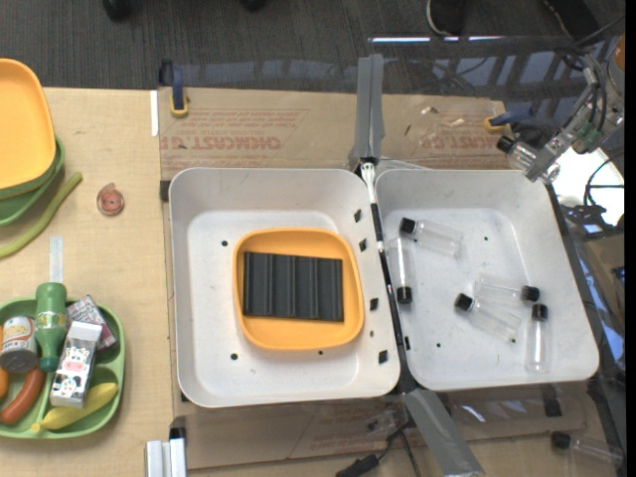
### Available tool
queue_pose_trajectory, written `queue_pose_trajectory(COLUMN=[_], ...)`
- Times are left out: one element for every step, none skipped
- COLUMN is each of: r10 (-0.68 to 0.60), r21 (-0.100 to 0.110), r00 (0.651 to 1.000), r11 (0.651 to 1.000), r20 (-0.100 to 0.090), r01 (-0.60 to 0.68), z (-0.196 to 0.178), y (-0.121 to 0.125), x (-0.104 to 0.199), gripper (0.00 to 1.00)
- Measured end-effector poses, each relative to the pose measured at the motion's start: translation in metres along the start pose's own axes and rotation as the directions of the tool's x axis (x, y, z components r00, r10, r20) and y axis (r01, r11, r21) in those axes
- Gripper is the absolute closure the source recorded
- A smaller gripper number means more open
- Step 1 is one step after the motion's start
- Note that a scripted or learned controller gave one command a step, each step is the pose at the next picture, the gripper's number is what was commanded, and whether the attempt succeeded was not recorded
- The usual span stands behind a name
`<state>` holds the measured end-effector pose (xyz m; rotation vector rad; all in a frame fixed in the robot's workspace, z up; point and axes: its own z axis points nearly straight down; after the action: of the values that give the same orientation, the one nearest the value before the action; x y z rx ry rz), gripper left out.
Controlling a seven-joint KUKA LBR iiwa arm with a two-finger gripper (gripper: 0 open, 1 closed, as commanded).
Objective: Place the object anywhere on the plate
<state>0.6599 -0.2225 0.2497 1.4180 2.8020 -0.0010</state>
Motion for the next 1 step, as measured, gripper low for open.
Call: queue_pose_trajectory(r10=[-0.242], r21=[-0.001], r00=[0.970], r11=[0.970], r20=[0.000], r01=[0.242], z=[-0.0553], y=[0.0005], x=[-0.0002], gripper=[1.00])
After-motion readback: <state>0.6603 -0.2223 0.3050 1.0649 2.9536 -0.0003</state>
